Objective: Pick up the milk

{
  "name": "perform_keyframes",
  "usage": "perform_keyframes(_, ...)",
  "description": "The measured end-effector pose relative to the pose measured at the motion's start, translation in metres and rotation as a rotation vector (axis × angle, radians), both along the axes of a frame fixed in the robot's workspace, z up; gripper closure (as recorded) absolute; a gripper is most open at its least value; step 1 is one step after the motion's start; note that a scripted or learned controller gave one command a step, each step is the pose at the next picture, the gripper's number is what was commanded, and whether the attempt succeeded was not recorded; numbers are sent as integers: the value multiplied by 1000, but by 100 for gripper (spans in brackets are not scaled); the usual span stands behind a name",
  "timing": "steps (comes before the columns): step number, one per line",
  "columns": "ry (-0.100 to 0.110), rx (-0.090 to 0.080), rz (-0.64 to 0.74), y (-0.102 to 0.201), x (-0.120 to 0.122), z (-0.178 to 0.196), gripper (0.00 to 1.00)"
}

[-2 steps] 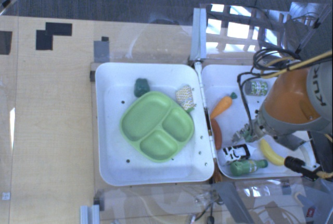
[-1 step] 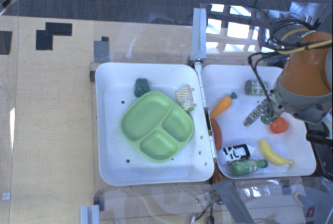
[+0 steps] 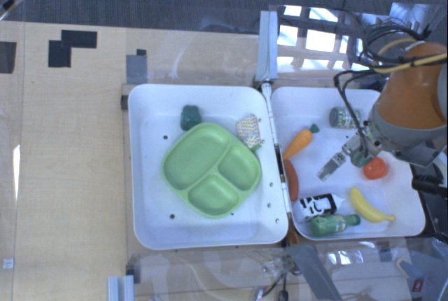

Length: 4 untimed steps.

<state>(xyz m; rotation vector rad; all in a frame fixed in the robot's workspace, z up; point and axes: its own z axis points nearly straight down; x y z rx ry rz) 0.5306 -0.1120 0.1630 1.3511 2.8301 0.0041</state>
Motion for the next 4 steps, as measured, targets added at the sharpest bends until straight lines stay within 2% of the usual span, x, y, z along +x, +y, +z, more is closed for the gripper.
perform_keyframes(1,-10,-1,-117,10,-22,-73,0)
perform_keyframes(2,-1,1,-268,3,40,-54,0)
perform_keyframes(3,-8,1,-260,4,43,-42,100)
perform_keyframes(4,-8,1,-259,4,43,-42,0)
